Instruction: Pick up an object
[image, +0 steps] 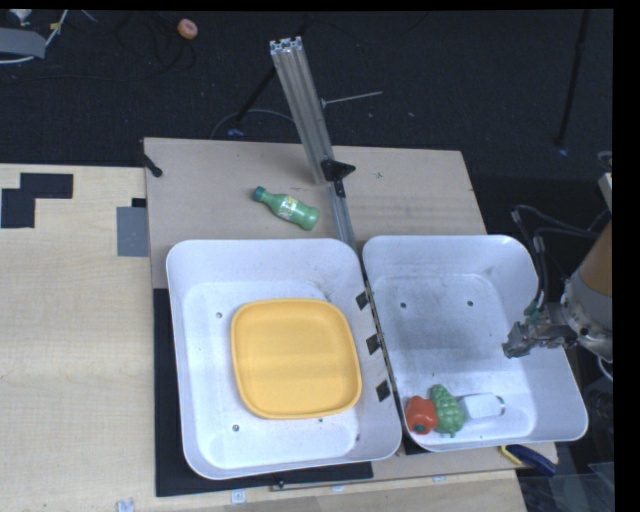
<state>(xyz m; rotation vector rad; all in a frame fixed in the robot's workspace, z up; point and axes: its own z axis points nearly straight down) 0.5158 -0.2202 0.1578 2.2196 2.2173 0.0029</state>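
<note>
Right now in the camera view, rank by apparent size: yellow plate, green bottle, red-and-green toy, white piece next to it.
1. Yellow plate, by far the largest.
2. Green bottle and red-and-green toy: they look about alike, and the bottle lies farther from the camera, so no ranking between them.
3. White piece, smallest.

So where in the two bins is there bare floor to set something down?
Right bin: its upper and middle floor is bare, bordered by the back wall, the divider and the pincer at the right rim. Its front edge is crowded by the red piece, green piece and white piece. Left bin: the yellow plate leaves just a rim strip.
</note>
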